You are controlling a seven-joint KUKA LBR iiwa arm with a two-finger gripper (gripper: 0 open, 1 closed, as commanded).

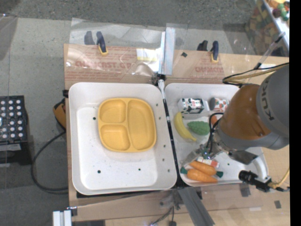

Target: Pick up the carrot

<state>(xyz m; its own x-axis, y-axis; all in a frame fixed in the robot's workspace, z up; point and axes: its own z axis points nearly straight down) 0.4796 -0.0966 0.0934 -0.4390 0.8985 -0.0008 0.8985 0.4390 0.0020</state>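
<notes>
The grey arm (256, 112) with its orange band is seen nearest the lens, reaching over the right of two white bins (263, 168), and its gripper (207, 150) is lowered just above the carrot (203, 167); whether anything is grasped cannot be told. Two orange carrot-like pieces are counted at that bin's near edge, the second (201, 176) just beside the first, with one banana (184, 127), one green vegetable (199, 127) and one small carton (192, 105) behind. One yellow divided plate (127, 125) is set in the left bin (84, 164)
</notes>
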